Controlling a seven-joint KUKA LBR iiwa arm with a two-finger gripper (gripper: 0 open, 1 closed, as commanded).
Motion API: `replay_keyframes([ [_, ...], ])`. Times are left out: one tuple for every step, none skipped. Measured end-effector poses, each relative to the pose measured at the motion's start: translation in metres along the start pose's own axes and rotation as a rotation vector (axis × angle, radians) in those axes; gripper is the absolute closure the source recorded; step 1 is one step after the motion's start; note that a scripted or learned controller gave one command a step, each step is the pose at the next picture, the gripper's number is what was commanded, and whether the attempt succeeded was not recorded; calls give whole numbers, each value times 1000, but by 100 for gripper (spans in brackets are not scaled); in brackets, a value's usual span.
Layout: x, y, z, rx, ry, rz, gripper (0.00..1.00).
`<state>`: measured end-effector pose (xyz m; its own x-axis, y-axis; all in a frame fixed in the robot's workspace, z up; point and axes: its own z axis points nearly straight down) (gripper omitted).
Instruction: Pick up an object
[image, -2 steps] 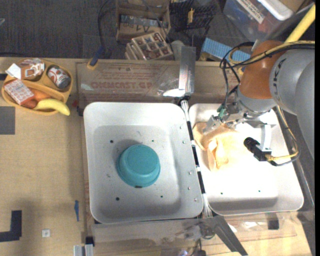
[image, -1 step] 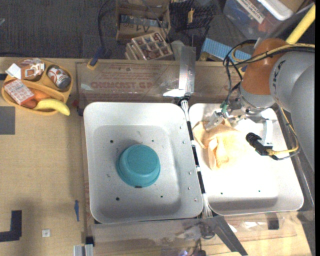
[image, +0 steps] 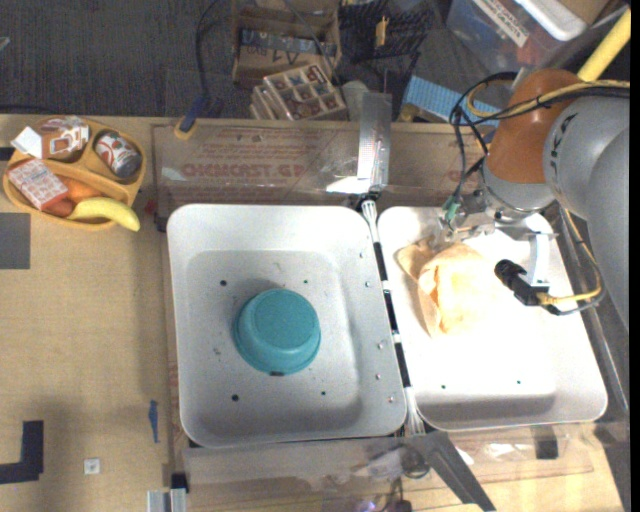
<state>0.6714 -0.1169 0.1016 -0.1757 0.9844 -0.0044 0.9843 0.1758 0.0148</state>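
A teal bowl (image: 279, 330) sat upside down near the middle of the left bin (image: 200, 250), apart from its walls. In the right bin (image: 540, 385), toward its far left corner, lay a crumpled pale yellow cloth (image: 452, 288), its far edge reaching up under the arm's wrist. The gripper (image: 460, 222) stood over the bin's far rim, just above the cloth's far tip and seemingly touching it; whether it was clenched or released could not be told. The grey arm (image: 585, 130) with its orange band (image: 525, 125) came in from the far right. Farther left, on the bench, a yellow tray (image: 30, 195) held a banana (image: 105, 210) and small packets.
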Motion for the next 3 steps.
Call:
replay_keyframes([
  [0,0,0,0,0,0,0],
  [23,-28,13,8,2,-2,0],
  [20,-26,1,1,0,3,100],
])
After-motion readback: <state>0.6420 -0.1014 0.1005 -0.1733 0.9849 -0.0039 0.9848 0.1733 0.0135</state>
